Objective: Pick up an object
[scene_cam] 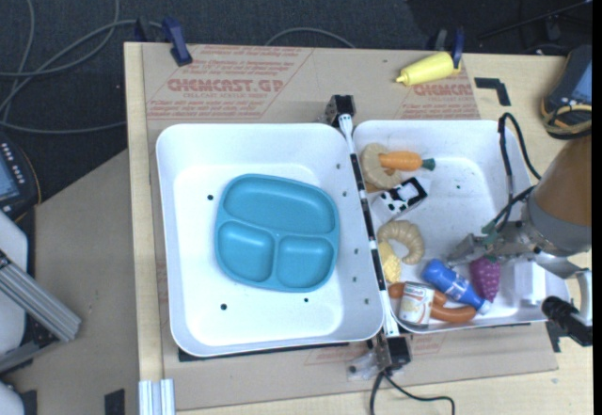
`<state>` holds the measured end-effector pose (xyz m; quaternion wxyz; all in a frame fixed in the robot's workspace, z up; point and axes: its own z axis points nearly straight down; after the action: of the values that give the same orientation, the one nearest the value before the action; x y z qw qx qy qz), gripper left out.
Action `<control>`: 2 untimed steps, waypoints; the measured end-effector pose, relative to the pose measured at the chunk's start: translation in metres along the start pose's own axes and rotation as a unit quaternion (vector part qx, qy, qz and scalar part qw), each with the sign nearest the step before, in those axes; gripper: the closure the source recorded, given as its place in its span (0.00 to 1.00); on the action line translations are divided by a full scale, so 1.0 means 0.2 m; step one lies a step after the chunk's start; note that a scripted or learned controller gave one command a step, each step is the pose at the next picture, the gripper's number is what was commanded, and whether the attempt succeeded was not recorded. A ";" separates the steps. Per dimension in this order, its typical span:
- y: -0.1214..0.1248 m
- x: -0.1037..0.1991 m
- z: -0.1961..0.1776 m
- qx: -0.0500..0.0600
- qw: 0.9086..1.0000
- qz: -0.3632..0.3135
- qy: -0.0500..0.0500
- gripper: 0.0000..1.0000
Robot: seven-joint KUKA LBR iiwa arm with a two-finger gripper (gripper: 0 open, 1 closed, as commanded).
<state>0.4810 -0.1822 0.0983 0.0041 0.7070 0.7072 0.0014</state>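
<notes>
Toys crowd the near end of the right-hand shallow white bin (pixel 470 145): a purple bunch of plastic grapes (pixel 486 276), a blue plastic bottle (pixel 450 281), a tan croissant-shaped toy (pixel 403 236), a small can (pixel 413 304) and a red sausage-like piece (pixel 453 314), several touching. The grey arm (pixel 562 206) reaches in from the right, and its pincer (pixel 489 248) sits just above the grapes, probably the target; whether it is parted or grips anything I cannot tell. The bottle lies against the grapes and could get in the way. Farther off lies an orange toy carrot (pixel 404 160). The left bin (pixel 188 159) holds a blue divided plate (pixel 275 230).
</notes>
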 end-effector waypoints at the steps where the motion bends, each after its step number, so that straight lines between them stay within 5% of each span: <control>1: -0.01 0.00 -0.04 0.002 1.000 0.001 0.001 1.00; 2: 0.03 0.48 0.01 0.004 1.000 -0.004 0.004 1.00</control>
<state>0.4879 -0.0867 0.0962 -0.0019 0.7040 0.7102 0.0012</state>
